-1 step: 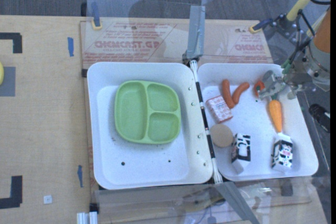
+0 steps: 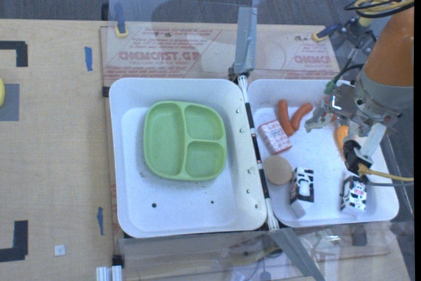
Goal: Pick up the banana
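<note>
Hiding most of the banana (image 2: 341,135), the hand (image 2: 348,128) hovers; its grip state is unreadable.

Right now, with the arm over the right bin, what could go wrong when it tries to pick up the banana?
1. A yellow-orange thing, perhaps the banana, lies mostly hidden under the gripper, so a grasp could land off-centre and slip.
2. The two sausages lie close by in the right bin; the gripper could knock or take one by mistake.
</note>
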Robot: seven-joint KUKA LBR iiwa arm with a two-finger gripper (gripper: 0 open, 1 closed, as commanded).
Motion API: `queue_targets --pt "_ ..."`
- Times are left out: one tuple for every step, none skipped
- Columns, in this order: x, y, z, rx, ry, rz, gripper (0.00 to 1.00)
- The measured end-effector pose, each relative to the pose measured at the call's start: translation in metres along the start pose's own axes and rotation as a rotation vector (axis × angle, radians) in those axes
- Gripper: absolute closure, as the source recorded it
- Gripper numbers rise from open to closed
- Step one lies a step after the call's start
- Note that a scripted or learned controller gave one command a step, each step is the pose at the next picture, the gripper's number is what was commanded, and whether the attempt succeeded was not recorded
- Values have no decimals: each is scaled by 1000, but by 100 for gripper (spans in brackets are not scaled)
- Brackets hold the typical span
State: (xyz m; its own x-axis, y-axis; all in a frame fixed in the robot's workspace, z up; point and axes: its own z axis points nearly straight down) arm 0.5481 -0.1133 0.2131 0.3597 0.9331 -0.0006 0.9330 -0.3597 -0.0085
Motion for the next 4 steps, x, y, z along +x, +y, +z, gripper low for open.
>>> queue_targets --pt "54 -54 32 -1 -1 -168 0" --pt "-10 -39 129 -8 1 46 0" --pt "-9 -37 120 -12 3 46 100" --pt "-51 -50 128 -13 1 -218 100"
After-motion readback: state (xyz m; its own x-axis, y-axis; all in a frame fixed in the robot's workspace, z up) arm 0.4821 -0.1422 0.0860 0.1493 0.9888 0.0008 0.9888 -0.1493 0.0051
